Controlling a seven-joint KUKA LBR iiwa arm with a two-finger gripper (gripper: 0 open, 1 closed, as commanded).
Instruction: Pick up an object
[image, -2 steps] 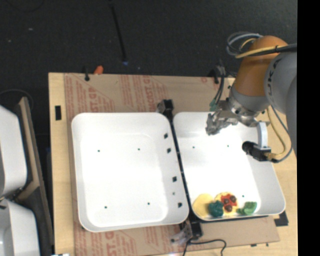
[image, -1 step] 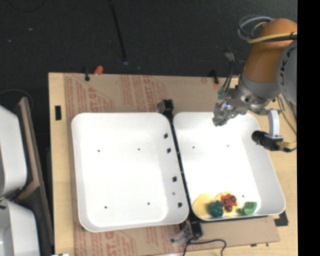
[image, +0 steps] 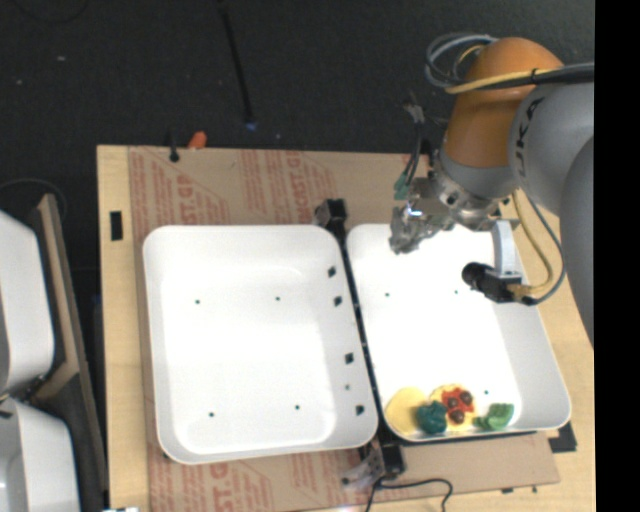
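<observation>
Toys (image: 452, 409) clustered at right bin (image: 430, 320) near edge; hand (image: 408, 232) hovers over far corner, well apart, grip state unclear.

You see two white bins, the left bin (image: 250, 340) and the right bin (image: 450, 330), both of smooth, slightly glossy plastic. Under them lies a matt brown cardboard sheet (image: 240, 185) with red print, on a pale wood bench (image: 125, 400). The arm's orange band (image: 490, 100) looks smooth and satin-glossy.
</observation>
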